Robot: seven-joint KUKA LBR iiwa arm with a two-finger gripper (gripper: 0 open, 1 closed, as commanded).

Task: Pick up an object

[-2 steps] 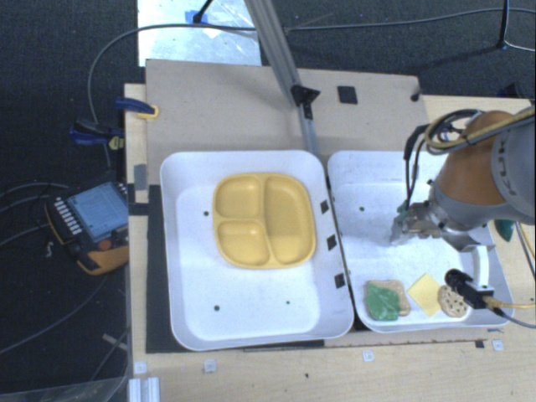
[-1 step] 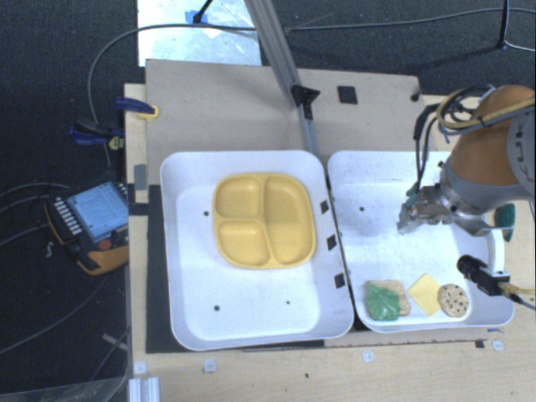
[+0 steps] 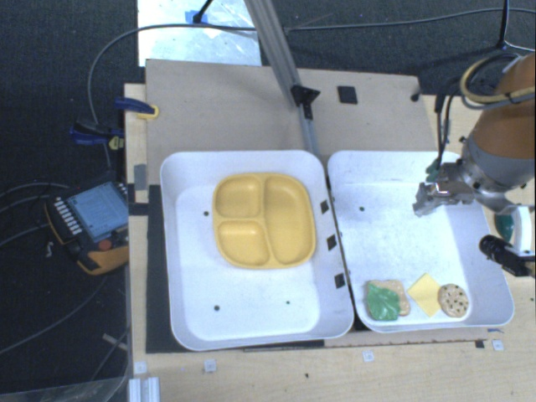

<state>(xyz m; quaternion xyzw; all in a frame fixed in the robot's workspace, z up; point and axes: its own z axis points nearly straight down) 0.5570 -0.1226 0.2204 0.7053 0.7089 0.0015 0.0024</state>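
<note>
3 food items, a green sandwich [image 3: 385,300], cheese slice [image 3: 425,294] and cookie [image 3: 453,300], lie along the right bin [image 3: 394,191] front edge. My gripper [image 3: 429,198] hovers above them, grasp state indeterminable. The left bin [image 3: 193,308] holds 1 yellow plate [image 3: 264,220].

No text, label or number can be read anywhere.

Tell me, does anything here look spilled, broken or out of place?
Nothing stands out. The yellow plate lies flat in the left bin; the toast with green, cheese and cookie sit in a row in the right bin.
</note>
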